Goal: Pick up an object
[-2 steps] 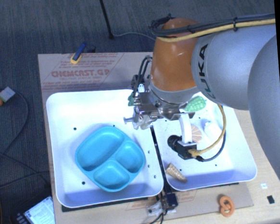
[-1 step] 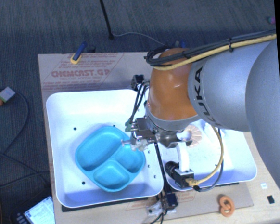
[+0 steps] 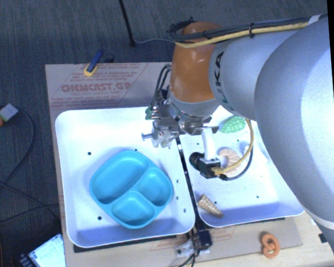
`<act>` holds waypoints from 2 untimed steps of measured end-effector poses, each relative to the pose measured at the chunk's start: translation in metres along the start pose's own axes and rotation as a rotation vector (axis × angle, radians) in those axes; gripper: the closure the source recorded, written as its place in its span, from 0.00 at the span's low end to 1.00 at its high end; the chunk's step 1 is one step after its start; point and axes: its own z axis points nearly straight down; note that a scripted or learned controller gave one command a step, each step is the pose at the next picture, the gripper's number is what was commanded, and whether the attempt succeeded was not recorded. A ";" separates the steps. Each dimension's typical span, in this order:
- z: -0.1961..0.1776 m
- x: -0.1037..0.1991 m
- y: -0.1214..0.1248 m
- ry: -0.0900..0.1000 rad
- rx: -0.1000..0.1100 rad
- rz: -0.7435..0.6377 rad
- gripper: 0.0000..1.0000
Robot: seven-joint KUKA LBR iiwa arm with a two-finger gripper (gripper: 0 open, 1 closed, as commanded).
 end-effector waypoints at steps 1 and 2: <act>-0.027 0.015 -0.028 0.001 0.000 -0.002 1.00; -0.027 0.034 -0.044 0.001 0.001 -0.002 1.00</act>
